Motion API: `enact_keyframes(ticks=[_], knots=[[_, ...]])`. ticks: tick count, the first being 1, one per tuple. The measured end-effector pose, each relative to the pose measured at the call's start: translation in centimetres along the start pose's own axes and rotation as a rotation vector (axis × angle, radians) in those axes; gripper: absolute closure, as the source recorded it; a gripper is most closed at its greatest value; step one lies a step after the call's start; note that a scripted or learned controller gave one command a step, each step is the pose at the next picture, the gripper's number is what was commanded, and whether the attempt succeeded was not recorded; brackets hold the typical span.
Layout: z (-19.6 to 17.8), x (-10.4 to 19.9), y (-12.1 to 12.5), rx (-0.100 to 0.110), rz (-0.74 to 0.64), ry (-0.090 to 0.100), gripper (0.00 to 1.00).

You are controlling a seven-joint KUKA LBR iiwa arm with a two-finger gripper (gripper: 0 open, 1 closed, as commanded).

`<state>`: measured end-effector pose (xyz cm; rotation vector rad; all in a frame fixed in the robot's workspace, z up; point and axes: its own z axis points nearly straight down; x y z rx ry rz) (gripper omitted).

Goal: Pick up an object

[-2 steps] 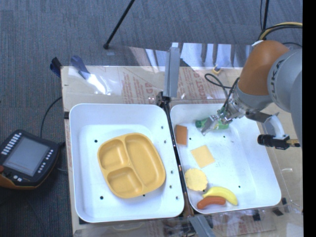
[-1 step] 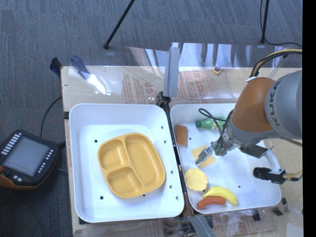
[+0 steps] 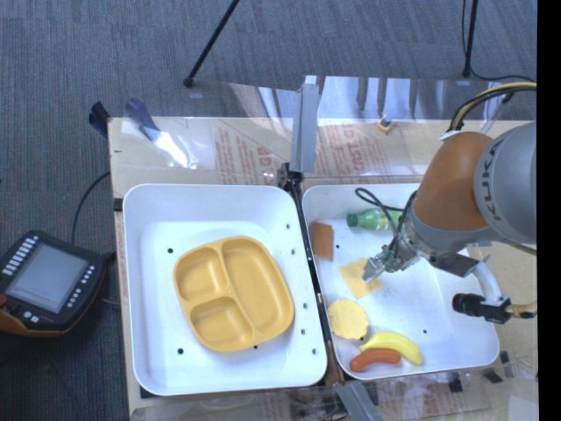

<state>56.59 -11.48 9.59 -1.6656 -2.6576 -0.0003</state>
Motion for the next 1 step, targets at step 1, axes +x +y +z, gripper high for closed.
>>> enact_keyframes(ticks=[1], knots=[[0.91,0.11,1.32,-0.002,-0.35,-0.003,1.0]])
